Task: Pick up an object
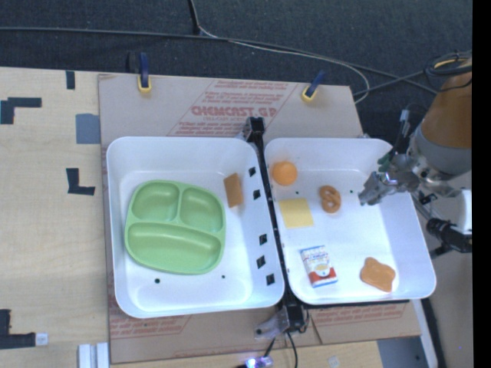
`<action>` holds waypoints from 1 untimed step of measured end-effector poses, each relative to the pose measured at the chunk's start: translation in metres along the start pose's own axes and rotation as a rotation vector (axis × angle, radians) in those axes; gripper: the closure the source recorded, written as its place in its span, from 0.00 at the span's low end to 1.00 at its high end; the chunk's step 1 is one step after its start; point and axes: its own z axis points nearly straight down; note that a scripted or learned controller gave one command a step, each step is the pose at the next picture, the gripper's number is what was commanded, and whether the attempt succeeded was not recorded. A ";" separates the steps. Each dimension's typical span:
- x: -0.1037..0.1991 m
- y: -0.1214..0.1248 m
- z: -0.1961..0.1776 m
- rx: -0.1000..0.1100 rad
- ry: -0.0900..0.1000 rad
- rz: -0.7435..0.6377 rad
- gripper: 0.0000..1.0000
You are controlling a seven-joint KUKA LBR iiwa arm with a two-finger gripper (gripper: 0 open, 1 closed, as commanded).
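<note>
We hover at the right bin's edge, nothing picked yet.

Our gripper sits at the right of the frame, over the right bin, and we cannot tell how its jaws stand; nothing shows between them. Just left of it lies the pretzel, the nearest candidate, lying flat on bare floor, so we judge it the easiest reach. Further left sit the orange ball and yellow square; toward the bottom, the small carton and the bread piece. The left bin holds a green tray and a brown block, well apart from us.
</note>
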 end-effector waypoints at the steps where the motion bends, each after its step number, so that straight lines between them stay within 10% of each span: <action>1: 0.059 -0.005 -0.011 0.004 0.003 -0.005 1.00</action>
